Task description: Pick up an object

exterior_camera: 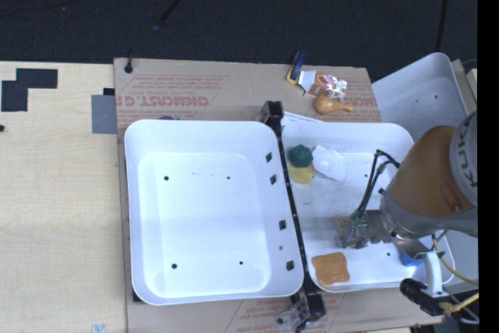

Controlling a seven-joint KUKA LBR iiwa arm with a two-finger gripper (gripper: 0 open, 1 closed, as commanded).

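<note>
- Closest up: big grey and orange arm point(425, 187), reaching in from the right of the frame, over the right bin point(401, 138).
- At its tip, dark fingers point(355, 232), low over the bin floor, at the lower right of the frame. Too dark and small to tell if open or shut, or if holding anything.
- Just below and left of them: flat orange-brown thing point(330, 267), lying in the bottom corner of the right bin. Near the tip, but hard to say if touching.
- Higher up in the same bin: little yellow thing with a green top point(300, 162), close to the black wall point(282, 183) between the two bins. Just beside it, a white crumpled thing point(330, 163).
- Outside the bins, on the brown cardboard point(171, 93) at the upper right: orange toy point(331, 105). Not a good one to go for, being out of the bin.
- Best pick, most likely: the flat orange-brown thing, since it lies nearest the tip.
- To do it well: move slowly, line up right over the middle of the thing, then come straight down.
- Keep away from the bin's edge, so as not to bump it.
- Squeeze gently, lift just a little, then check for the thing between the tips before going higher.
- Watch out: being flat, may be hard to grab and could slip away. If so, better to try the taller yellow one.
</note>
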